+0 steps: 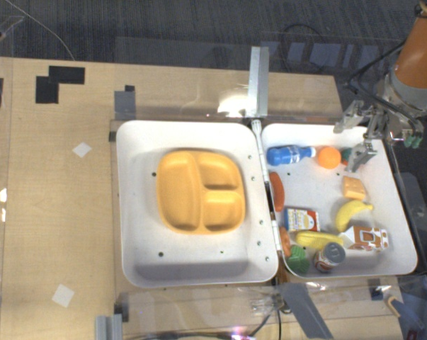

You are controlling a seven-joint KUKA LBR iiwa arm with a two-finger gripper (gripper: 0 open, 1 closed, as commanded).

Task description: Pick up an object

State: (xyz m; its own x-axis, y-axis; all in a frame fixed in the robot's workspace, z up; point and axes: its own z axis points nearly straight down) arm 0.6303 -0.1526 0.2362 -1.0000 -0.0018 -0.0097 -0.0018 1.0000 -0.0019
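The pincer (pixel 360 142) hangs over the right bin (pixel 404 211) at about one o'clock of it, with two fingers that look spread apart and nothing between them, so it reads as open and empty. No single target is named; the candidates all lie in the right bin, the nearest being the orange ball (pixel 329 158) just at nine o'clock of the pincer, the blue bottle (pixel 289 154) beyond it, and a tan wedge (pixel 354 188) at six o'clock. My guess at the risks: the ball may roll off under a closing finger, the bottle may spin away, and a descent so near the bin wall could catch the rim. Toward five o'clock the banana (pixel 350 213), a small carton (pixel 369 240), a can (pixel 330 256) and a printed packet (pixel 302 219) crowd together, so a grasp there could pinch two things or nudge neighbours. The left bin (pixel 135 211) carries a yellow divided tray (pixel 201 190). The packet and carton bear printing, but it is too small to read.
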